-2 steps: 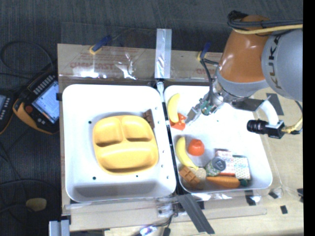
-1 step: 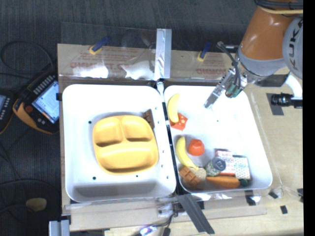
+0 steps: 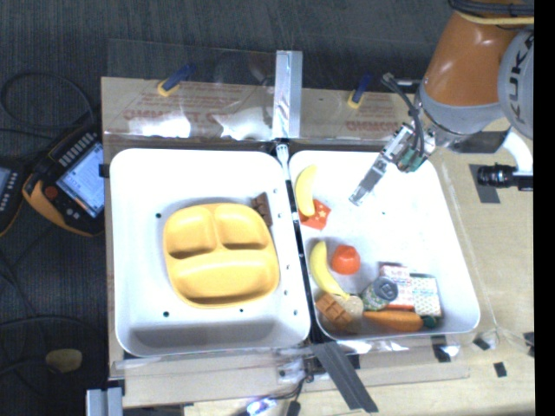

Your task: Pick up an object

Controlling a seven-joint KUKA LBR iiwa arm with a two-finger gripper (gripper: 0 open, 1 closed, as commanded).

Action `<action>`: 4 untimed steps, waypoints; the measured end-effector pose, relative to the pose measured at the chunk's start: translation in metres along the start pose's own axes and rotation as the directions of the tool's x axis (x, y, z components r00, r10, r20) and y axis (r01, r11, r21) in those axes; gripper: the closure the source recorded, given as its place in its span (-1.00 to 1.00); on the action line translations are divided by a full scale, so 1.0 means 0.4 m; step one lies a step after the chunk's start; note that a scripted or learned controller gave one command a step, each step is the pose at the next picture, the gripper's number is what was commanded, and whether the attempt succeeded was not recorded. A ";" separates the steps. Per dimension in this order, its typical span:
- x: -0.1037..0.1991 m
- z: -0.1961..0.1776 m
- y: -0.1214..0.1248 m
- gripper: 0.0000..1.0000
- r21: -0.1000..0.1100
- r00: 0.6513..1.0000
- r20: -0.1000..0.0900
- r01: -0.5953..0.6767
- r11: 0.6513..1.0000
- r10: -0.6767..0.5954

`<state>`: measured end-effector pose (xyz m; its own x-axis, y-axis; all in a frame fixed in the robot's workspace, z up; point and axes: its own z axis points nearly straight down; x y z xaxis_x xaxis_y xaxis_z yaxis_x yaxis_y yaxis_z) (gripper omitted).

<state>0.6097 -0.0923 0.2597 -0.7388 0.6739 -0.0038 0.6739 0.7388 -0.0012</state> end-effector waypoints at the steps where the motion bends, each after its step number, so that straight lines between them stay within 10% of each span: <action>1: -0.002 -0.023 0.001 1.00 0.000 1.000 0.003 0.000 1.000 0.000; 2: 0.152 0.187 -0.039 1.00 0.000 1.000 -0.004 0.000 1.000 0.000; 3: 0.152 0.186 -0.039 -1.00 0.000 1.000 -0.004 0.000 1.000 0.000; 4: 0.088 0.385 -0.079 -1.00 -0.013 1.000 0.008 -0.022 1.000 0.022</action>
<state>0.5628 -0.0925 0.1056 -0.7239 0.6898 -0.0115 0.6897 0.7240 0.0114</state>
